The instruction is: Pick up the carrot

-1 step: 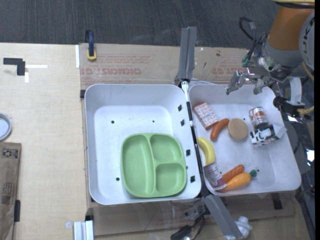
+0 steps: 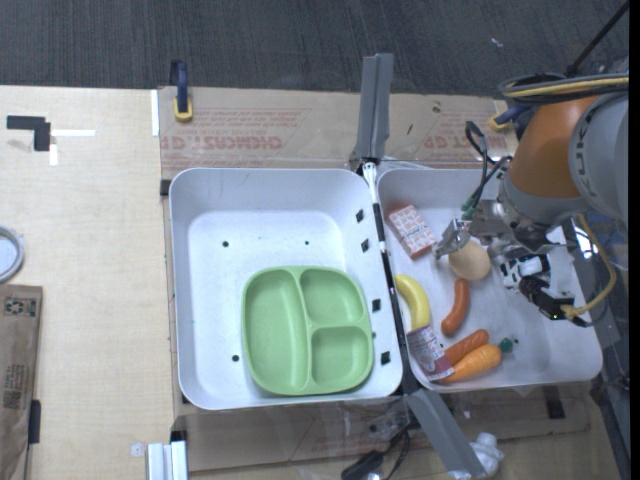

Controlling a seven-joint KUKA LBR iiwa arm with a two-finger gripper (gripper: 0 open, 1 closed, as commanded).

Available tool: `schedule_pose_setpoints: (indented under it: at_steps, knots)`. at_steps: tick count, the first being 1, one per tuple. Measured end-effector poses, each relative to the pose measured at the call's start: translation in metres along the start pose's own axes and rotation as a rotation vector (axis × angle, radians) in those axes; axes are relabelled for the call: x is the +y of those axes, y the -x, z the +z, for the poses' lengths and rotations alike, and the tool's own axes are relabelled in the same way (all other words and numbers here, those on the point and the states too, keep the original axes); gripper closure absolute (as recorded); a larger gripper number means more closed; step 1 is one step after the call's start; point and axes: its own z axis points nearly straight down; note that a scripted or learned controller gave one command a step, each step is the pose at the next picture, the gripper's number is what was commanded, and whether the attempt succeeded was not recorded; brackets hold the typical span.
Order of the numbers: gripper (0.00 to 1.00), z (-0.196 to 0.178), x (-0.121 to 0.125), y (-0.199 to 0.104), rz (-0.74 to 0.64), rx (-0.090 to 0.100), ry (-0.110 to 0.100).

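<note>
The carrot, orange with a small green stub at its right end, lies near the front edge of the right bin. My gripper hangs over the middle of that bin, well behind the carrot. It is right beside a beige rounded item, and nothing shows as held in it. The arm's orange band is at the right.
In the right bin are a pink box, a red sausage, a banana, a small labelled packet and a darker orange piece touching the carrot. The left bin holds a green divided plate.
</note>
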Motion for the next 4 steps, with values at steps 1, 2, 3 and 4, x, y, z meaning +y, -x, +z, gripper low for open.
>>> schedule_pose_setpoints:
  at_steps: [1, 2, 3, 4]
  knots:
    - [0.00, -0.099, 0.020, -0.051, -0.185, 0.000, -0.001]
    - [0.00, -0.056, -0.025, 0.014, -0.402, 0.001, -0.002]
    - [0.00, -0.099, -0.059, -0.048, -0.408, 0.001, -0.002]
    - [0.00, -0.053, -0.037, 0.010, -0.201, 0.000, -0.002]
